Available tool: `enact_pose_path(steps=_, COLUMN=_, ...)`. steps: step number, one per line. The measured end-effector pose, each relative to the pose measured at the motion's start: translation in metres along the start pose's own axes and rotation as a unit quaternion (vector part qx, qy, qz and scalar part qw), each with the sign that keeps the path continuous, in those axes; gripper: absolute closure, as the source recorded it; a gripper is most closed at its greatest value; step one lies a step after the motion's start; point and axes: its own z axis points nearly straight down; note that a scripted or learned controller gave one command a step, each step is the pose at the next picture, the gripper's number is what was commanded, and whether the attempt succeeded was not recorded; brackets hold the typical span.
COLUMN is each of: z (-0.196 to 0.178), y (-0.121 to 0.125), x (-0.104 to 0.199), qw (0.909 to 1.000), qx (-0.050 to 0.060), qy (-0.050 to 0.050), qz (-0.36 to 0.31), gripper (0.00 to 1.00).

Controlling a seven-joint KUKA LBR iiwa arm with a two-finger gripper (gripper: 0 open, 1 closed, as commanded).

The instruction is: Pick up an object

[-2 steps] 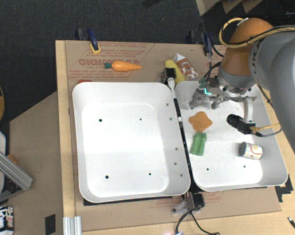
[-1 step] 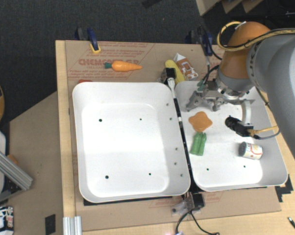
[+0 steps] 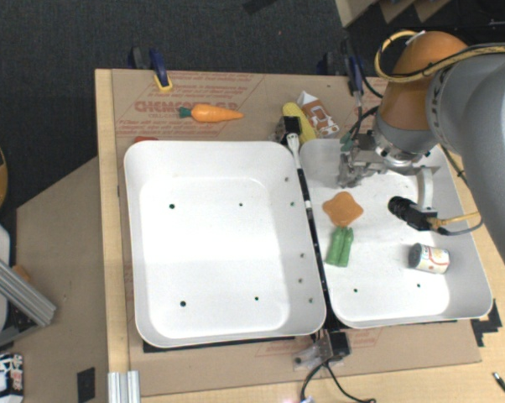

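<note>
My gripper (image 3: 350, 173) hangs low over the far left part of the right bin (image 3: 466, 296), under the orange-banded wrist. Just in front of it lies a flat orange-brown piece (image 3: 343, 209), a short way from the gripper tip. A green block (image 3: 340, 247) lies right behind that piece, toward the near side. A small white and grey can (image 3: 428, 258) lies on its side at the bin's right. I see nothing held in the gripper.
The left bin (image 3: 143, 225) sits beside the right one, their rims touching. Beyond the bins on the board lie a toy carrot (image 3: 210, 114), a yellow and black item (image 3: 293, 122) and a brown and white packet (image 3: 320, 117).
</note>
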Motion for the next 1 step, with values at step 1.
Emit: enact_pose_path(steps=1, z=0.0008, y=-0.0003, x=0.0, qw=1.0, qx=0.001, qy=0.0, qz=0.0, gripper=0.0)
